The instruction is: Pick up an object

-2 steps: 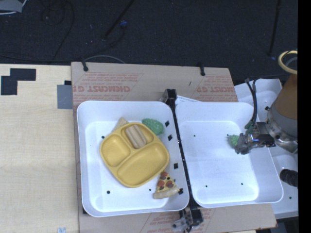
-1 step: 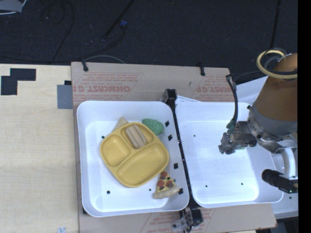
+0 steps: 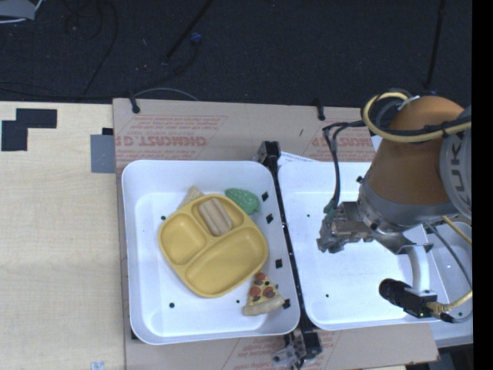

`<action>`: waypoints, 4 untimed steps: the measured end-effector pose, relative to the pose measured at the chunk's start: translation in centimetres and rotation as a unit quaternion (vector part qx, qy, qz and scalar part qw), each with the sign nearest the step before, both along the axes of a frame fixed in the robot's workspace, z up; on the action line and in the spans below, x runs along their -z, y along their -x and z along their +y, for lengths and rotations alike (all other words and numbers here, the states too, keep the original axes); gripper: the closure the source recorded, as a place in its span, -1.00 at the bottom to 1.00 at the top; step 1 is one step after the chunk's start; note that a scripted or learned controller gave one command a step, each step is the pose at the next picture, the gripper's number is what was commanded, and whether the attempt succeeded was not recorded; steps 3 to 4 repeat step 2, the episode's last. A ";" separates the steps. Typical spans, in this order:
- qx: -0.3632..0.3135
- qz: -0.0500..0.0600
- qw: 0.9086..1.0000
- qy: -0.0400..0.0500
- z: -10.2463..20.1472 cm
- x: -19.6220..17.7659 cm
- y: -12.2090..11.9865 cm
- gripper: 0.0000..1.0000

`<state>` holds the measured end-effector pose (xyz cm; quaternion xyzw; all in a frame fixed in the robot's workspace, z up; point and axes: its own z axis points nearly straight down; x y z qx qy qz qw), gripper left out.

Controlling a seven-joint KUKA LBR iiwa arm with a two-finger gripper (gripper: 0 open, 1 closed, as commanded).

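Observation:
In the left bin (image 3: 146, 206) lies a yellow divided plate (image 3: 213, 247) with a tan hot-dog-like piece (image 3: 215, 216) in its upper compartment. A green leafy piece (image 3: 243, 200) rests just beyond the plate's upper right rim. A toy pizza slice (image 3: 262, 297) lies near the bin's lower right corner. My gripper (image 3: 333, 237) hangs over the left half of the right bin (image 3: 347, 299), under the orange band of the arm. I see nothing between its fingers, and their spread is not clear from here.
A black divider (image 3: 281, 237) runs between the two bins. Cardboard (image 3: 200, 133) lies under both bins, with pale wooden bench (image 3: 54, 245) to the left. Dark floor with cables lies beyond the bench.

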<state>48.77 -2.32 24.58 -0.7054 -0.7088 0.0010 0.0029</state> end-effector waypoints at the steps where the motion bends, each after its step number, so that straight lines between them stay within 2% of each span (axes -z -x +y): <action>1: -0.001 -0.001 1.000 0.000 5.9 -0.1 -0.7 1.00; 2: 0.000 0.001 1.000 0.001 10.7 1.8 -0.4 1.00; 4: 0.000 0.001 1.000 0.001 10.7 1.8 -0.4 1.00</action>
